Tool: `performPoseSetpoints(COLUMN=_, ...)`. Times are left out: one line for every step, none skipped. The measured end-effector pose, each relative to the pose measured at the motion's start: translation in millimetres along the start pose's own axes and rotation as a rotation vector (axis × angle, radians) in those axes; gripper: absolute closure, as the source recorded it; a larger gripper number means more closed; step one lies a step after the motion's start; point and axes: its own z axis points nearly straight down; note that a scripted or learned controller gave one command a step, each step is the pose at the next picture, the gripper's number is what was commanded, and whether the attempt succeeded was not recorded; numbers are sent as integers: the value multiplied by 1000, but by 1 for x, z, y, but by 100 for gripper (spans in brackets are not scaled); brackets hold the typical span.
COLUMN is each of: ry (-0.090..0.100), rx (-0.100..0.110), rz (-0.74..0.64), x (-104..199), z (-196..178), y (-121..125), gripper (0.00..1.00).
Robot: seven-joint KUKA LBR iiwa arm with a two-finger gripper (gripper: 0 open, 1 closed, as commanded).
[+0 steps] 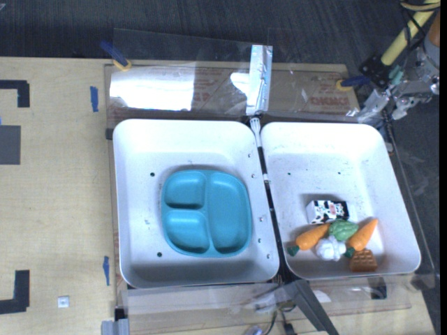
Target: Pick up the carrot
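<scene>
Two orange carrot-shaped pieces lie near the front of the right bin (pixel 391 187). One carrot (pixel 311 237) points to the front left and has a small green end. The other carrot (pixel 363 234) lies to its right, tilted. A green leafy piece (pixel 341 229) and a white lump (pixel 328 250) sit between them, touching both. The gripper (pixel 388 102) hangs outside the bin, beyond its far right corner and well away from the carrots. Its lower end is small and cluttered with cables.
A black-and-white patterned block (pixel 328 210) sits just behind the carrots, and a brown waffle-like piece (pixel 363 260) lies in front of the right one. The left bin (pixel 133 187) holds a blue divided plate (pixel 206 211). A clear panel (pixel 260 79) stands behind the bins.
</scene>
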Motion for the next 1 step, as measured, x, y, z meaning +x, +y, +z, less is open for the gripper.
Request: performPoseSetpoints(ry=2, rx=-3, rz=-316, x=31, z=53, y=-10, gripper=0)
